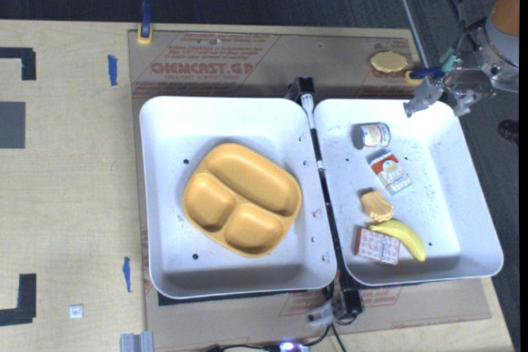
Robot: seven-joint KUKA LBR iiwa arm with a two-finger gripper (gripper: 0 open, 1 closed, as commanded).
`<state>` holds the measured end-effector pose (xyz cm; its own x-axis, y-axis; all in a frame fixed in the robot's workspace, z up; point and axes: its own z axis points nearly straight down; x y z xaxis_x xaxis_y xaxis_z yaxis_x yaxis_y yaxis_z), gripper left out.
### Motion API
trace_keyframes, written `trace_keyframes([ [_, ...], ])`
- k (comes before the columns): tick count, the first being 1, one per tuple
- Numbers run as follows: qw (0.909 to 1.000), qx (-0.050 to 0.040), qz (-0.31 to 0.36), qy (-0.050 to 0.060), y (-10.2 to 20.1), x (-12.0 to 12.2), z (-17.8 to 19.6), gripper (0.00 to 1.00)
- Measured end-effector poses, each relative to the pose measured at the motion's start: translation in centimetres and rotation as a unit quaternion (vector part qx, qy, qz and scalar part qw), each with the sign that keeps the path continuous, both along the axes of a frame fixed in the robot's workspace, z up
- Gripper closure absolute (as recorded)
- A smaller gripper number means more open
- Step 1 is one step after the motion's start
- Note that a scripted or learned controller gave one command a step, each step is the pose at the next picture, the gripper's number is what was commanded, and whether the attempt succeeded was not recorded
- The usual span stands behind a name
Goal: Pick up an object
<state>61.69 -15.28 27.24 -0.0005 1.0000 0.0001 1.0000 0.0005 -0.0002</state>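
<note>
1. We saw the gripper [431, 99] above the far right corner of the right bin [474, 202], probably on its way to the small objects there.
2. The can [371, 134], carton [390, 173] and banana [404, 237] lay in that bin.
3. The fingers looked slightly apart and empty, but blurred; the arm [505, 12] was cut off.

Both bins are white: the left bin [161, 177] carries a mustard-yellow divided tray [241, 198], the right bin [462, 202] a yellow banana [404, 237], a red-and-white patterned packet [377, 246], a white carton marked in red [390, 174], a pale yellow chip [377, 204] and a silvery can [371, 135]. The bench [66, 202] is light tan wood with black marks and blue tape strips.
</note>
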Motion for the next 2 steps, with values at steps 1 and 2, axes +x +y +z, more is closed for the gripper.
trace_keyframes([
  [1,1.0000,-0.0002,-0.001,-0.001,1.6,-6.4,-18.4,0.00],
  [2,1.0000,0.0002,-0.001,-0.002,4.8,-11.8,-18.6,0.00],
])
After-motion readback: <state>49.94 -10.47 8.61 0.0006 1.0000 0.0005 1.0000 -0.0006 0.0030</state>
